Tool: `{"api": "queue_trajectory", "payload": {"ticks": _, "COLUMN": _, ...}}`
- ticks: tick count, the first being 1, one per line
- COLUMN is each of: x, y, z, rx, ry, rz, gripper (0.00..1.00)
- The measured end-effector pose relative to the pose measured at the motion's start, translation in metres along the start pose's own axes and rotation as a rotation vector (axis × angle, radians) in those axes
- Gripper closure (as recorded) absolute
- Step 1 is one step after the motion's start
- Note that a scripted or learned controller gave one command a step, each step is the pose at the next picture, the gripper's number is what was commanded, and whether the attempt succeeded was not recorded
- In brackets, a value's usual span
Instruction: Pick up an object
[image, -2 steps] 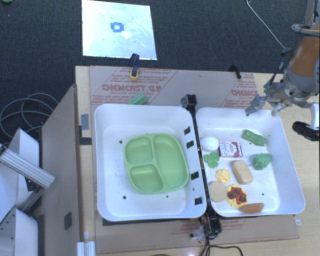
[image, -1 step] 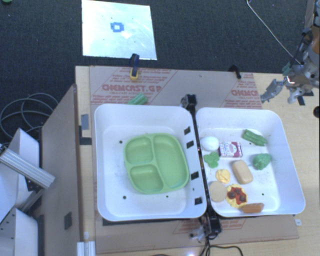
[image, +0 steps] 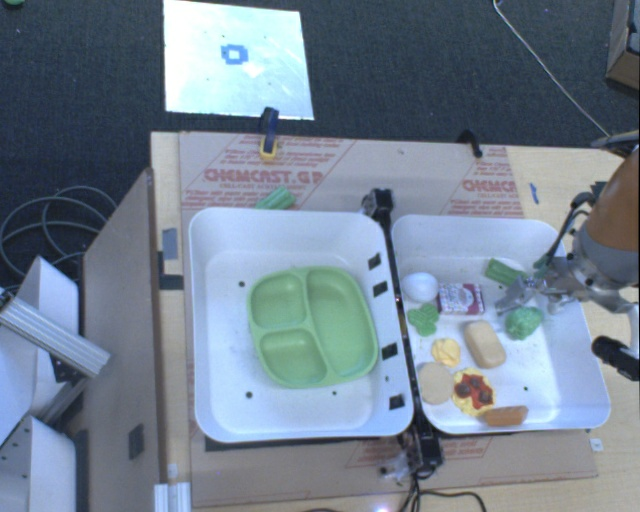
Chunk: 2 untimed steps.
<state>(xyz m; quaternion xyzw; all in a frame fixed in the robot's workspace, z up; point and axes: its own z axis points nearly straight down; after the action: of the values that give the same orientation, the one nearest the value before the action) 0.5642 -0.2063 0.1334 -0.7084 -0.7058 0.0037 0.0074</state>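
The right bin (image: 575, 395) holds several toy foods. My gripper (image: 518, 296) hangs over its right half, reaching in from the right on the grey arm (image: 610, 245). Directly below and in front of it lies a green leafy piece (image: 523, 322). A green stick-shaped piece (image: 504, 269) lies just behind it. Further left are a tan bread loaf (image: 484, 343), a red and white packet (image: 460, 298), a white egg (image: 419, 286) and a second green leafy piece (image: 424, 319). I see nothing held in the gripper.
A yellow piece (image: 446, 351), a tan disc (image: 435, 382), a pizza slice (image: 474, 391) and an orange sausage (image: 505, 415) lie at the right bin's front. The left bin (image: 215, 300) holds a green divided plate (image: 312, 326). A black divider (image: 392, 300) runs between the bins.
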Motion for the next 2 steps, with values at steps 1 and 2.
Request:
{"api": "queue_trajectory", "payload": {"ticks": 1, "x": 0.0, "y": 0.0, "z": 0.052, "rx": -0.013, "ry": -0.004, "rz": -0.004, "gripper": 0.0}}
{"api": "queue_trajectory", "payload": {"ticks": 2, "x": 0.0, "y": 0.002, "z": 0.038, "rx": -0.02, "ry": -0.006, "rz": -0.005, "gripper": 1.0}}
